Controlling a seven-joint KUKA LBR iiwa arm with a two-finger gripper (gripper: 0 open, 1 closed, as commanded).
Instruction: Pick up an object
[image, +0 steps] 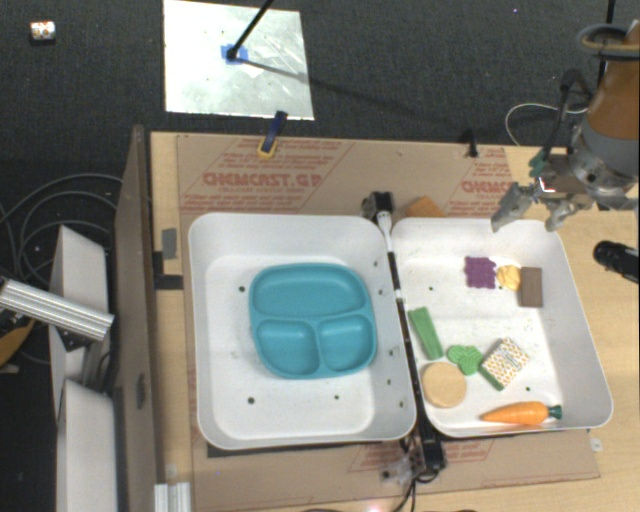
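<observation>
Orange and hard-looking, the toy carrot (517, 412) lay far below my claw (533, 208), near the right bin (578, 330) front edge; claw hung wide open, holding nothing; I judged it light, slippery; grab its fat middle.

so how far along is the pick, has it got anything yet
Done: nothing looks picked. The gripper hangs open above the right bin's far rim, with nothing between its fingers. In hand: only the approach. Left: come down on one item and lift it. The purple piece, yellow piece and brown block lie nearest; the carrot and green block sit further off.
</observation>
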